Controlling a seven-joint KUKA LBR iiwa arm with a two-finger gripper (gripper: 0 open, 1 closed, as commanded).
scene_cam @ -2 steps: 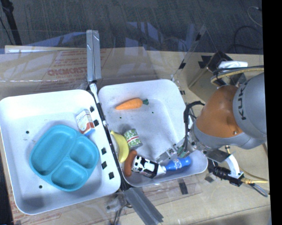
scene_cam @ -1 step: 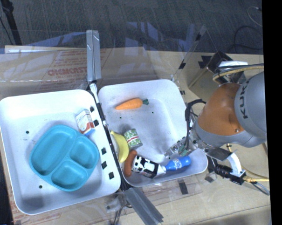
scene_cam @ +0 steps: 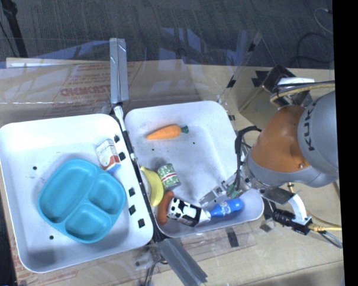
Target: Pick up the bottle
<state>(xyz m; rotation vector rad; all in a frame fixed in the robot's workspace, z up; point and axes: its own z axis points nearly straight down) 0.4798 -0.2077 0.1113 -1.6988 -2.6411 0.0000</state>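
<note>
- The bottle is blue and lies on its side in the right bin, low against the near wall, close to the near right corner.
- Its blue body points right; its left end meets a black-and-white spotted item that lies just beside it along the same wall.
- The gripper sits right over the bottle's left half, its metal fingers angled down toward the bin floor; whether they are apart or together I cannot tell (the wrist and the clutter hide the tips), and nothing shows clearly between them.
- The arm comes in from the right, its orange band above the bin's right wall and the grey body beyond it.
- Left of the spotted item, a brown-red piece lies against the near left corner of that bin.
- Just above that, a yellow banana curves along the bin's left wall, and a small green-labelled can lies touching it on the right.
- A carrot lies well apart from all of these, near the far wall, green tip to the right.
- The left bin holds a blue divided plate with three compartments, set at a slant in the middle.
- A small white carton with red marks sits at the plate's upper right edge, near the wall between the two bins.
</note>
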